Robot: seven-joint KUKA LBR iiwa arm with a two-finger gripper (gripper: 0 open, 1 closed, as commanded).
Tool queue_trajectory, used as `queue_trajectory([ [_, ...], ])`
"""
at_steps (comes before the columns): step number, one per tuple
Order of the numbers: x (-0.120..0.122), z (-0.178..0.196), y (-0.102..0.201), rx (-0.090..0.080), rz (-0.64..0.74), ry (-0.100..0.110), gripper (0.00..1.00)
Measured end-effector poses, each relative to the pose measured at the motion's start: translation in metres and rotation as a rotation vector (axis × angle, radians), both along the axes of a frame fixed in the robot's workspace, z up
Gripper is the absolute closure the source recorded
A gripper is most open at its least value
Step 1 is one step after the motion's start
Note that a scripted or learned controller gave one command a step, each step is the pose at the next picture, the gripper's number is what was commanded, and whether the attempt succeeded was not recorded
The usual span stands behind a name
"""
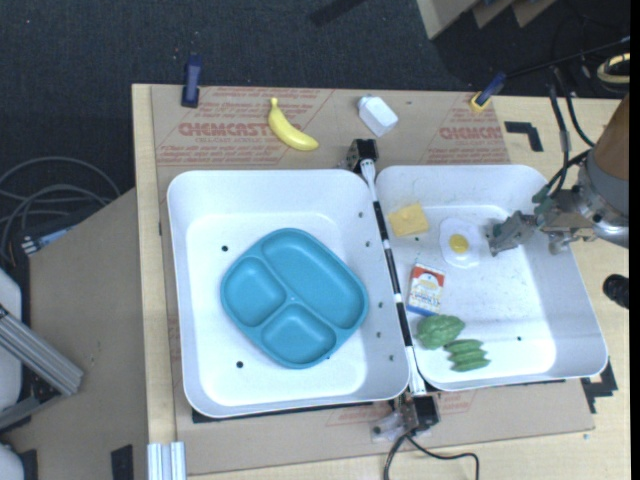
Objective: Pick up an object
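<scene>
The right bin holds a yellow cheese wedge, a fried egg toy, a small red and white carton and green leafy vegetables. My gripper hangs over the bin's upper right part, just right of the egg, its dark fingers pointing left. Nothing shows between the fingers. The arm comes in from the right edge.
The left bin carries a blue divided plate. On the cardboard behind the bins lie a banana, a white block and a blue clip. Cables run at the upper right.
</scene>
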State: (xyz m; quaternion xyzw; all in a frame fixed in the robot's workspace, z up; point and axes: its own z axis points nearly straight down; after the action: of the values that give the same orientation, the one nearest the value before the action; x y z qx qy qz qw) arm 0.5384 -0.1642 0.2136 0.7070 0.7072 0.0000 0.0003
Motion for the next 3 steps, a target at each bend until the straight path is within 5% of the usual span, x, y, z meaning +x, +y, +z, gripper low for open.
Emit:
queue_trajectory([
  [1, 0.058, -0.075, -0.033, 0.0, 0.0, 0.002, 0.0],
  [2, 0.091, -0.125, -0.049, 0.004, 0.002, 0.001, 0.0],
  [3, 0.092, -0.113, -0.051, -0.001, 0.003, -0.003, 1.0],
])
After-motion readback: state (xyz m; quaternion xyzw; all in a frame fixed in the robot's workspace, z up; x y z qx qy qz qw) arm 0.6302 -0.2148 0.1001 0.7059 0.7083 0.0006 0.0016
